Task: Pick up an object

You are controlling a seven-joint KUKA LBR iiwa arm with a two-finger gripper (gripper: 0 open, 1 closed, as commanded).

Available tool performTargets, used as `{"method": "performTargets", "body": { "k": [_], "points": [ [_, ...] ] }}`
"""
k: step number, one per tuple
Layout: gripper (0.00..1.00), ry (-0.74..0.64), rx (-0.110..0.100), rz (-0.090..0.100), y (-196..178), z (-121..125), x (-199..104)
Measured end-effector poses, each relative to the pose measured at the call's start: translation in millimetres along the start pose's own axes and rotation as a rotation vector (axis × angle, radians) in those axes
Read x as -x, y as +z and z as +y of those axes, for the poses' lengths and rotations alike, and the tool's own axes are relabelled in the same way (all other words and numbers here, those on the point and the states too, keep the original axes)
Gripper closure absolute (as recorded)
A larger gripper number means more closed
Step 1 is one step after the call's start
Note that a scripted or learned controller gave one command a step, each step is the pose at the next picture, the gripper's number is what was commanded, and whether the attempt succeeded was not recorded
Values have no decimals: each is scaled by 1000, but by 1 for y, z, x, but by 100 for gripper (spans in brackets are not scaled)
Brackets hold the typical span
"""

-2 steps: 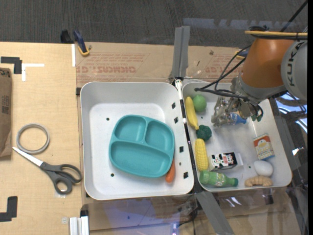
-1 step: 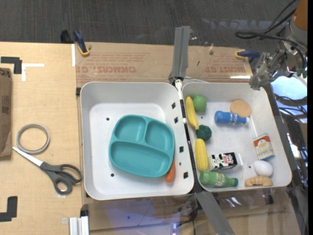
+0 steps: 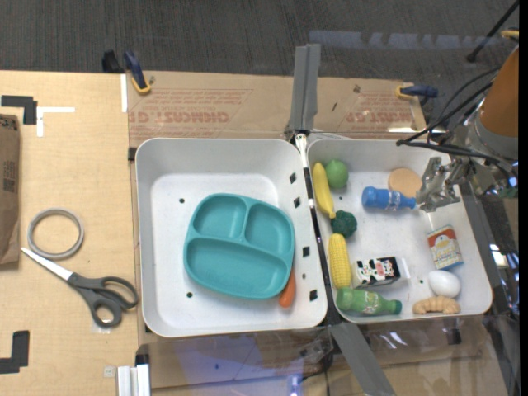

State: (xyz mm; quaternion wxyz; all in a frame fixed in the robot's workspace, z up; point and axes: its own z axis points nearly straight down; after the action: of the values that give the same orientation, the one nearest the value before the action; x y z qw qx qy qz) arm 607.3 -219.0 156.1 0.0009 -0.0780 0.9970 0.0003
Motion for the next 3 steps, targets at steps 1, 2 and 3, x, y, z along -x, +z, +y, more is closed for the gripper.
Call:
{"method": "performTargets", "body": {
  "k": [1, 2, 3],
  "points": [
    [0, 0, -1, -2, -1, 0, 1],
    [0, 47, -6, -13, 57, -7, 21],
    [0, 138, -4, -15, 57, 43, 24]
  ]
}}
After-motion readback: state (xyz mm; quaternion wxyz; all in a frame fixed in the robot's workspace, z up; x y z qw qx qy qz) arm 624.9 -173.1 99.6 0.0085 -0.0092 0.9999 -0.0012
